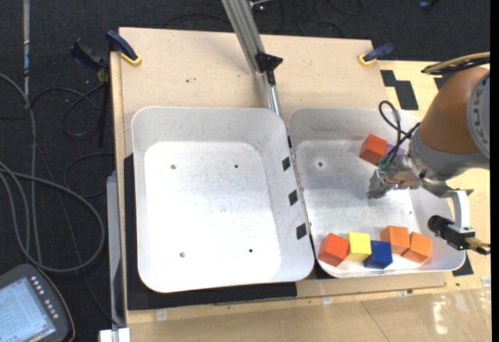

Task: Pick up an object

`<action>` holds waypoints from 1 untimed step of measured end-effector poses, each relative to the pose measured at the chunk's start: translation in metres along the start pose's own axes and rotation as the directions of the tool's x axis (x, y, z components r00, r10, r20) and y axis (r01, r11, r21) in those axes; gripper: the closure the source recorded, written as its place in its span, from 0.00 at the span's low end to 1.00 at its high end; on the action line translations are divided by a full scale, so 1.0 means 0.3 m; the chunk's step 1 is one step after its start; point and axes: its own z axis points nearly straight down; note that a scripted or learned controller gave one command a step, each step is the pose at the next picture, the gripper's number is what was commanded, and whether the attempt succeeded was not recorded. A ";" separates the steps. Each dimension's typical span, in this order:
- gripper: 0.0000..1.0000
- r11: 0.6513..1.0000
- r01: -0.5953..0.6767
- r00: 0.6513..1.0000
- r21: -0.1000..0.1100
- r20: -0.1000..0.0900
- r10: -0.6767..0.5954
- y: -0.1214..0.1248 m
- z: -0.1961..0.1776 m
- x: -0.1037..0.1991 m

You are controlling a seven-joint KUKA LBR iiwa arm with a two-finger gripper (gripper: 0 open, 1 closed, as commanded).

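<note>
While the gripper hangs low over the floor of the right bin, nothing is seen between its parts, and whether they are spread or closed cannot be told from this slant; no object is held. An orange block lies just beyond the gripper, near it but apart, tilted on the bin floor; it is judged the likeliest target. Along the bin's near wall a cluster is gathered: an orange cube, a yellow cube, a blue cube and two more orange cubes, packed close or touching. Such blocks are judged light, stiff and not fragile, with smooth faces that may slip; two opposite flat faces should be gripped squarely, not the corners; the lone block is favoured, since its sides stand free. The left bin sits alongside.
</note>
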 end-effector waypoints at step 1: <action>1.00 1.000 0.002 1.000 -0.003 0.001 -0.002 -0.012 -0.146 0.003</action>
